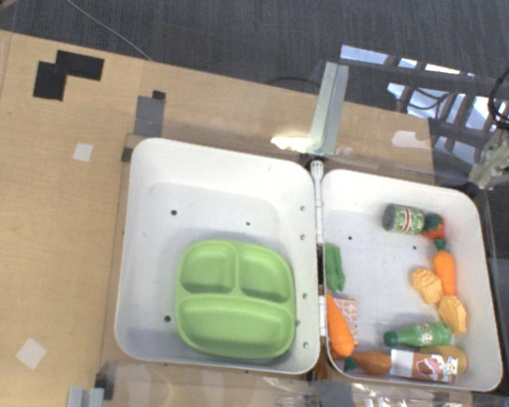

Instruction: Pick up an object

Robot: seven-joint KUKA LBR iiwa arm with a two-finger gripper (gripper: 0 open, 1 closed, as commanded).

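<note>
Clearly no label is reading legibly: a green can point(405, 219) is lying far in the right bin point(373, 263), a red-labelled bottle point(427, 364) near. The jaws point(499, 163) are hanging beyond that bin's far right corner, their state untellable.

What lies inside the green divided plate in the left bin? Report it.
The green divided plastic plate shows three compartments, all bare green with no item in them. It rests flat on the left white bin; the bin floor beneath the plate is covered and cannot be seen.
</note>
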